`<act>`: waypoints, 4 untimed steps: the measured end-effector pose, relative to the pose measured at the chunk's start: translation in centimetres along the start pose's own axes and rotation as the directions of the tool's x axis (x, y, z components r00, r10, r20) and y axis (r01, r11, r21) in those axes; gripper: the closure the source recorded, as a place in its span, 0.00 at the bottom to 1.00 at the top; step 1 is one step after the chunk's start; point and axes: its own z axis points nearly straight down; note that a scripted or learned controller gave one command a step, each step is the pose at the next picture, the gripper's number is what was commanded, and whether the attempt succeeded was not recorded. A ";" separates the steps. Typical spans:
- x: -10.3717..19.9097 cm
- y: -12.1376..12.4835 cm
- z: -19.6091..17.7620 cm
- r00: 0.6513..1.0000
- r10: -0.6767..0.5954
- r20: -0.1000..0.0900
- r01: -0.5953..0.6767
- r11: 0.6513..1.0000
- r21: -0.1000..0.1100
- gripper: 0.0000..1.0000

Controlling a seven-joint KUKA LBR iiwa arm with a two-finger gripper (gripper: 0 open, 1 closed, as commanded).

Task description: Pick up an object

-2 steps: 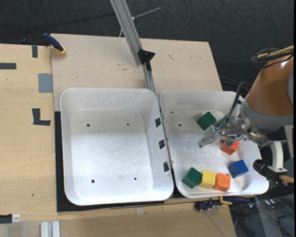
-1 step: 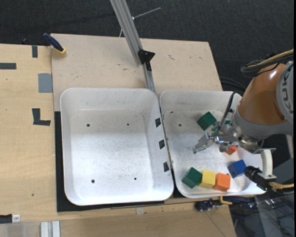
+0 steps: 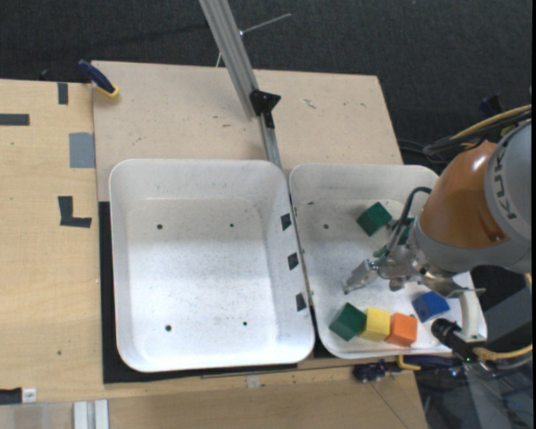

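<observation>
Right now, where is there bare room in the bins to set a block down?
The left bin is bare throughout. The right bin is crowded: green block, hand, and a front row, green, yellow, orange, blue.

Even overhead light, moderately bright. White bins [image 3: 201, 172] glared slightly, soft shadows under rims. Whole frame mildly soft, grainy; dark floor [image 3: 384, 25] at top lost detail.

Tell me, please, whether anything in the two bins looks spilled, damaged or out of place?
Nothing stands out. The right bin holds five small blocks: a green one alone, and green, yellow, orange and blue clustered near its front. The hand hovers between them.
</observation>
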 end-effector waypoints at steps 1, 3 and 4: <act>0.1 0.1 -1.3 1.000 -0.002 -0.001 0.002 1.000 -0.004 1.00; 0.5 1.1 -8.7 1.000 -0.002 0.001 0.002 1.000 -0.009 1.00; 5.6 0.9 -9.9 1.000 -0.007 -0.001 0.007 1.000 -0.007 1.00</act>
